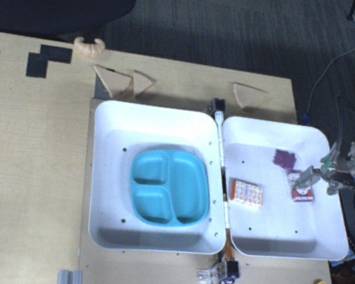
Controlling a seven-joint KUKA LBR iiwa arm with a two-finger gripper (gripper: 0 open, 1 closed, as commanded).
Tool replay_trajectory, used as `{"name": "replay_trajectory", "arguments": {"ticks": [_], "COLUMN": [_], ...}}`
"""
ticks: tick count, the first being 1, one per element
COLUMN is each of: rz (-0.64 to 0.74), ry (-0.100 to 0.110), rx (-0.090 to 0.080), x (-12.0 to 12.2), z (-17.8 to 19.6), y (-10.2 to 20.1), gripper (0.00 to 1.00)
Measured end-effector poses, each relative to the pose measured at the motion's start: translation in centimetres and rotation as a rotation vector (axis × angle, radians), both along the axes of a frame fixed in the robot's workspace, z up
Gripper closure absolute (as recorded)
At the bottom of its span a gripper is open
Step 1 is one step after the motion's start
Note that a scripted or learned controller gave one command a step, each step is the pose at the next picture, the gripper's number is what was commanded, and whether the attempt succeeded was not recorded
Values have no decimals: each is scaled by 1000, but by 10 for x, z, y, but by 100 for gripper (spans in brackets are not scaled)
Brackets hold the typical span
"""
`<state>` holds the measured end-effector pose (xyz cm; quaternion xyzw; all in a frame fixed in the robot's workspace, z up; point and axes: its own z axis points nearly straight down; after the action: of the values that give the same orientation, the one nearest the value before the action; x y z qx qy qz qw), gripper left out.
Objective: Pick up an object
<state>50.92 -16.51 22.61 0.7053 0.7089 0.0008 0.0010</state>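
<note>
The right bin [280, 243] holds three small things. A purple piece [284, 159] lies toward the back. A flat white box with an orange pattern [246, 193] lies near the bin's left wall. A small red and white item [302, 193] rests at the right. My gripper [311, 176] reaches in from the right edge and hangs just above the red and white item, partly covering its top. Nothing shows as lifted; all three things rest on the bin floor.
The left bin [109, 162] holds a blue plate [169, 186] with three compartments. A black divider strip [220, 168] runs between the bins. Cables hang at the far right and by the front edge of the bench.
</note>
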Motion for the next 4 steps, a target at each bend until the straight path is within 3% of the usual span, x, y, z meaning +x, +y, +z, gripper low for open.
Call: {"name": "replay_trajectory", "arguments": {"ticks": [1,2,4], "rz": [0,0,1], "ry": [-1,-5,-2], "rx": [1,2,-1], "x": [18,20,146], "z": [-119,-108,-116], "y": [56,56,-41], "gripper": [0,100,100]}}
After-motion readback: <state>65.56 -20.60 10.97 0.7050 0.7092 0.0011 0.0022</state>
